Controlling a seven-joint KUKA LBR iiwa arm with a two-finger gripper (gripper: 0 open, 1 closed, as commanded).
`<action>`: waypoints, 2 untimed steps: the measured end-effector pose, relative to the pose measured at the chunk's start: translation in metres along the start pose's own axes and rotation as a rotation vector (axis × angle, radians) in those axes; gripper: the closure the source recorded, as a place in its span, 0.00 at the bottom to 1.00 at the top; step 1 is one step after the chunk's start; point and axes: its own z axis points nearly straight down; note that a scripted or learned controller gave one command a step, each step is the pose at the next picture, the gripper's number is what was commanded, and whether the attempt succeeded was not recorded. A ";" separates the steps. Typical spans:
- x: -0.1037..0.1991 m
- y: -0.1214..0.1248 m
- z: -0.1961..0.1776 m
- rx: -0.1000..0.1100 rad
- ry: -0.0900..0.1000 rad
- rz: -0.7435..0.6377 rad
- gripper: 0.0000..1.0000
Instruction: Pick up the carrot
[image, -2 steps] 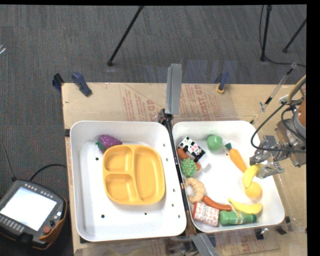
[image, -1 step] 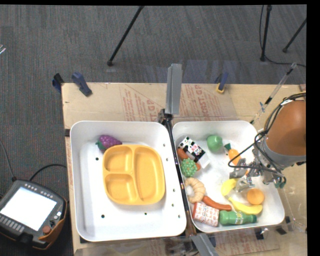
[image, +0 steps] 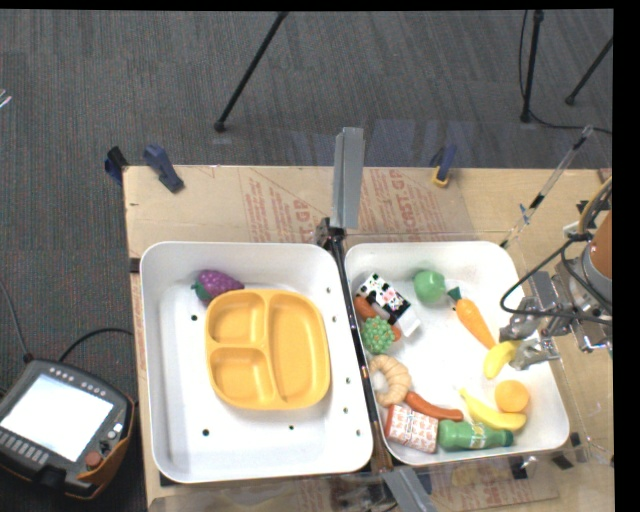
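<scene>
Two white bins sit on the desk; the carrot (image: 474, 320) lies in the right bin (image: 440, 250), beside a green fruit (image: 430, 287). Whether the gripper (image: 535, 345), near the right rim, is open, I cannot tell, and it could snag the nearby lemon (image: 497, 359) instead

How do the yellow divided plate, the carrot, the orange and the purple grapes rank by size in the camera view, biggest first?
1. Yellow divided plate, by far the largest.
2. Carrot and purple grapes: look about alike, the carrot longer and thinner, so I won't rank them.
3. Orange, slightly smaller.
</scene>
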 end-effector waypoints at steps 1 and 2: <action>-0.027 0.019 0.119 -0.011 0.012 -0.310 1.00; -0.028 0.019 0.118 -0.009 0.010 -0.309 0.00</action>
